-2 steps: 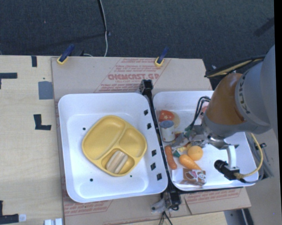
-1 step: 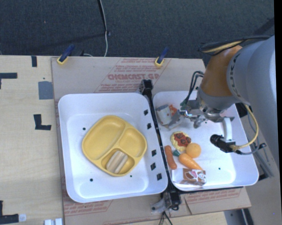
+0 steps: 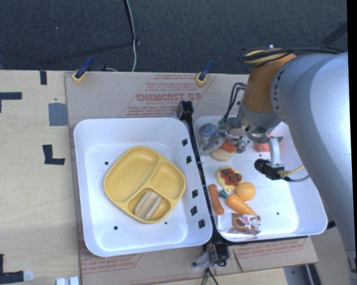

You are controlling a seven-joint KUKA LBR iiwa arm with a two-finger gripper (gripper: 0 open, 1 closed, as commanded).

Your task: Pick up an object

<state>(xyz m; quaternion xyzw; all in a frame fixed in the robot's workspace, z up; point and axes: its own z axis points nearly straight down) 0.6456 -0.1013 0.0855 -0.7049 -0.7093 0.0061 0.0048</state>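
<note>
Gripper [image 3: 228, 140] low in right bin [image 3: 298, 222], far-left corner, finger state indeterminate, red-and-tan toy [image 3: 224, 150] directly beneath, pizza slice [image 3: 229, 177], orange [image 3: 245, 191], carrot [image 3: 240, 204], sausage [image 3: 216, 199] nearer, yellow divided plate [image 3: 145, 182] in left bin [image 3: 89, 189]

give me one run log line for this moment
arm: over right bin | gripper: low at bin's far left, by red-and-tan item | grasp: cannot tell | left bin: yellow tray

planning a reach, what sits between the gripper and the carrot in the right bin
In the camera view, the small pizza slice and the orange fruit lie between the gripper and the carrot.
</note>
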